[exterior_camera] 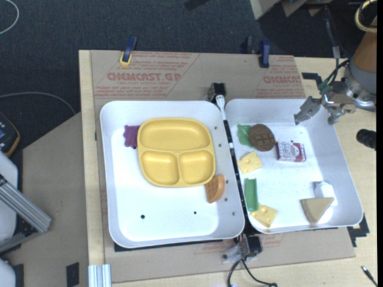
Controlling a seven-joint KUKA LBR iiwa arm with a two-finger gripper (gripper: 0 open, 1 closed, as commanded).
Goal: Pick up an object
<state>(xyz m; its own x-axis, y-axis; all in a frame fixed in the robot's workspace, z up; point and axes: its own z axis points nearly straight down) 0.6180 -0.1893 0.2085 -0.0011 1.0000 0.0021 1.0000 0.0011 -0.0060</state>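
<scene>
Dark carpet surrounds a cardboard-topped bench (179, 70) holding two shallow white bins side by side. At centre left, the left white bin (119, 214) holds a yellow three-compartment plastic plate (176, 151), with a purple scrap (130, 135) touching its left edge and a brown bread-like piece (215, 188) at its lower right corner. At centre right, the right white bin (341, 166) holds the likely targets: a round brown cookie (262, 137), a green leaf-shaped piece (244, 133) beside it, a pink and white packet (291, 151), two yellow cheese wedges (249, 162), a green stick (250, 194) and a tan triangular wedge (316, 208). At the upper right, the grey two-finger gripper (316, 112) hangs over the bin's far corner, fingers spread apart and holding nothing. This looks like the approach step; next it must move over one item, perhaps the packet, and descend.
</scene>
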